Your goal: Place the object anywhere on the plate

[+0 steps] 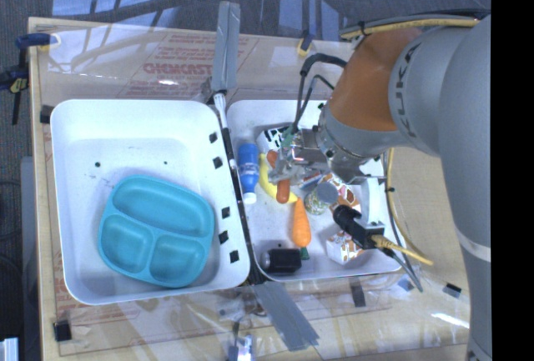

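Carrot point(300, 223) lies lengthwise up-down in right bin point(275, 272), below gripper point(294, 161).

Red, mirror-reversed lettering runs across the clear sheet point(179, 67) behind the bins but is too faint to read, and part of grey capital lettering on the arm point(400, 92) looks like "KUK".

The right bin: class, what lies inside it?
Inside the right bin: a blue bottle, an orange carrot, a black block and a small carton. The gripper and the arm cover whatever lies beneath them.
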`<action>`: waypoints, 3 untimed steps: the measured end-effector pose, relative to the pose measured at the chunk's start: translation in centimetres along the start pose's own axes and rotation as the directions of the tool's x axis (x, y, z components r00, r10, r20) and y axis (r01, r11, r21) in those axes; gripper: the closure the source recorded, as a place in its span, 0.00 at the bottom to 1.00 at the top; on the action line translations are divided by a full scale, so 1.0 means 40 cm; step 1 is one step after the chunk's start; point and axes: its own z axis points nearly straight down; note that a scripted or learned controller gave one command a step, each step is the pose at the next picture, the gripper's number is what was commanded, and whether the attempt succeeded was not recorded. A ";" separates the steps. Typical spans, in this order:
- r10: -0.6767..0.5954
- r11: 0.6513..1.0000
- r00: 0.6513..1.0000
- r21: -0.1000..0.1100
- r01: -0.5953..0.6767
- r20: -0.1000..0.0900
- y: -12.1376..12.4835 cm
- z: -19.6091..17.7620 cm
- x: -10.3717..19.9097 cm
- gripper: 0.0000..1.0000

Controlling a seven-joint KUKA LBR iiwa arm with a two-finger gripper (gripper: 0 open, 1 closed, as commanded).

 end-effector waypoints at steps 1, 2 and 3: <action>0.072 0.997 0.997 0.000 -0.072 0.001 -0.039 0.061 0.136 1.00; -0.106 0.994 0.994 0.001 0.106 0.001 -0.086 0.059 0.307 1.00; -0.105 0.994 0.994 0.000 0.105 0.001 -0.086 0.059 0.306 0.00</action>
